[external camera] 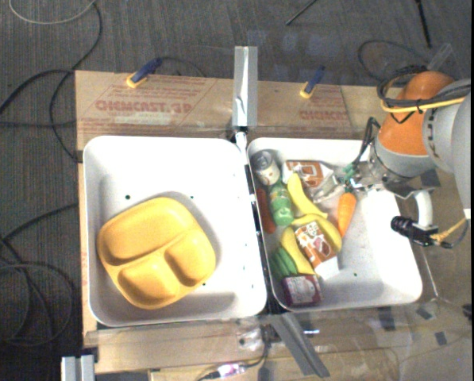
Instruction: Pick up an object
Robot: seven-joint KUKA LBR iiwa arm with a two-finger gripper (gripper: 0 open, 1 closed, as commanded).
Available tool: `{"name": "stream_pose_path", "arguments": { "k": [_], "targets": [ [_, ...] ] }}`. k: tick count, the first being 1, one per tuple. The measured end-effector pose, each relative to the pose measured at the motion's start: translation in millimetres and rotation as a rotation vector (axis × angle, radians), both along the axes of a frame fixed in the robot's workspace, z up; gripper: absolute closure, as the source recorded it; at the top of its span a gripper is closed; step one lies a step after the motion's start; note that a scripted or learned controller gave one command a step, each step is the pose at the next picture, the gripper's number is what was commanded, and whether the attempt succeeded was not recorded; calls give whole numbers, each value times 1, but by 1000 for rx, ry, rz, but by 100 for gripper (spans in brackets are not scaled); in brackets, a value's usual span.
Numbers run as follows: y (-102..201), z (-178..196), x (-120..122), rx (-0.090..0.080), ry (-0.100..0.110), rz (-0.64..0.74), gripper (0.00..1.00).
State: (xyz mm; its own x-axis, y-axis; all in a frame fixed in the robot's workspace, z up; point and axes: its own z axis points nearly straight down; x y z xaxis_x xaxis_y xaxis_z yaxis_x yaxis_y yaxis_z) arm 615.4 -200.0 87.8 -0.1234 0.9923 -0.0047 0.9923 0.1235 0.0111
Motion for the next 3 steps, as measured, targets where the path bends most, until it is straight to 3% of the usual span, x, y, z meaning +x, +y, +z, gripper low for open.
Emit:
{"name": "stream_pose_path", "arguments": {
  "k": [1,2,3],
  "targets": [
    [1,9,1,1,-2,2,100],
    [46,99,6,3,15,-73,100],
    [39,6,-11,3,11,-131,100]
  ]
}}
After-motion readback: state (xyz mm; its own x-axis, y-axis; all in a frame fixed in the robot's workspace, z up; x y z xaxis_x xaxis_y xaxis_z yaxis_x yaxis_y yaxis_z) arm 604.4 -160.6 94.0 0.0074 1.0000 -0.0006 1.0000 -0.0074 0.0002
